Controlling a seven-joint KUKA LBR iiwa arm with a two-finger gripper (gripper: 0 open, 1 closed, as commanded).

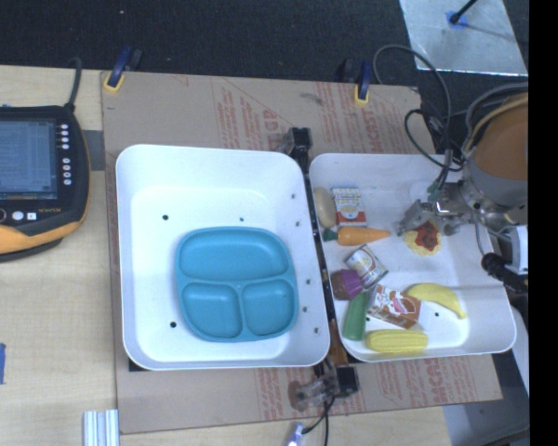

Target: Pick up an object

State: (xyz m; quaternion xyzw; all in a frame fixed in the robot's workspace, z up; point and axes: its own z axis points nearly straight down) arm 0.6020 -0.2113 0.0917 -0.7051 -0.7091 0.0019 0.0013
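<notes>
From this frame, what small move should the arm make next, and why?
Probably a short, straight descent. The gripper hangs in the right bin, directly by a small yellow-and-red item that sits apart from the carrot and banana. Whether anything is between the fingers cannot be made out, so lowering onto that item seems the likeliest next step.
</notes>
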